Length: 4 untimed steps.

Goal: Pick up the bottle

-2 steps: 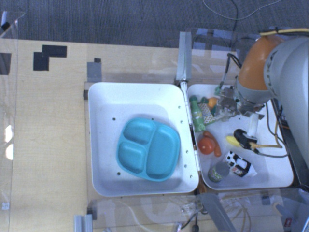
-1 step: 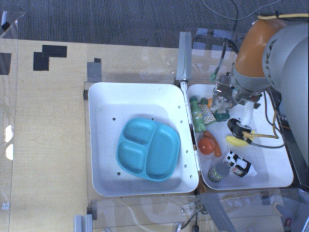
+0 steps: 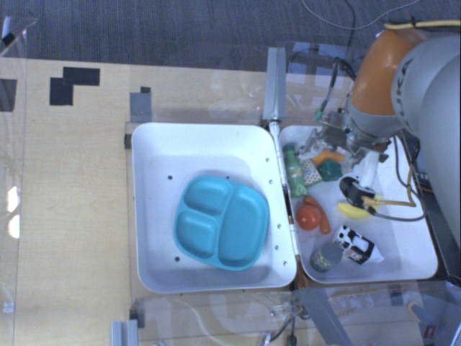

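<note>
The green bottle lies lengthwise along the left wall of the right bin, its cap end towards the back. My gripper hangs over the back of that bin, to the right of the bottle and apart from it. It sits just above an orange piece and a teal piece. The wrist hides what lies directly beneath it.
A patterned packet lies between the bottle and the teal piece. Nearer the front are a red-orange toy, a yellow piece, a black-and-white toy and a grey cup. In the left bin sits a blue divided plate.
</note>
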### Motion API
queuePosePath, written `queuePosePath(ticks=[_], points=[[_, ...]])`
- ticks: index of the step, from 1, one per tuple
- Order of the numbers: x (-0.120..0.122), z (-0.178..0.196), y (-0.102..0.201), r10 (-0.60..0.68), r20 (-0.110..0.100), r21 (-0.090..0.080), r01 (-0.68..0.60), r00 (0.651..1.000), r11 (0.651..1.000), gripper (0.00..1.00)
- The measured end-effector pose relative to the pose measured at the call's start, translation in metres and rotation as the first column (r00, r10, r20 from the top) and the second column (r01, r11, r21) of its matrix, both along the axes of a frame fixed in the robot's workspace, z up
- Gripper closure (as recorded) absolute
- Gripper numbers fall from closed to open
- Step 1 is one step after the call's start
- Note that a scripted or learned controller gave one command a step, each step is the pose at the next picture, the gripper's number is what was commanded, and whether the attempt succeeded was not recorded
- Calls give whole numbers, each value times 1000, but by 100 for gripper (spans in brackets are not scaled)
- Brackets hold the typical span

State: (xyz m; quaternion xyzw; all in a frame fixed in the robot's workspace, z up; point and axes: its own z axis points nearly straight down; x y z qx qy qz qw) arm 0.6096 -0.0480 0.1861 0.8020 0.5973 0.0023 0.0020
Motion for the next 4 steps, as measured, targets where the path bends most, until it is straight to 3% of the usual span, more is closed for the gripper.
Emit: queuePosePath(ticks=[1,2,3,4], points=[[0,-91,-52,-270,13,6,270,963,963,0],[4,-77,-49,-260,25,10,260,965,966,100],[1,-29,-36,51,0,0,-51,999,999,100],[-3,20,-101,263,3,-5,-263,965,965,100]])
